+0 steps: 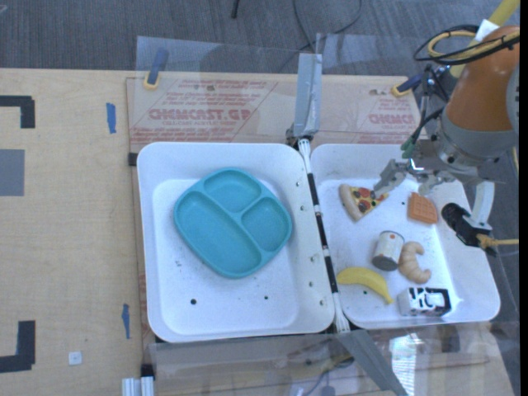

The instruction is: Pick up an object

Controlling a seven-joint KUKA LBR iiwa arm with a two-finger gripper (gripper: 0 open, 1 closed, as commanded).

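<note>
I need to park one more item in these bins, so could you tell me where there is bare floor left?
In the left bin, free strips lie between the teal plate and the near and left walls. The right bin is crowded: pizza slice, can, croissant and banana, with the gripper above.

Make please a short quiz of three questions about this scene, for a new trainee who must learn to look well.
1. True or false: the teal divided plate lies in the left bin.
2. Which thing lies nearest the pincer? A) banana B) pizza slice C) croissant
3. Fill in: the small can lies in the ___ bin.

Key: 1 true; 2 B; 3 right.
</note>
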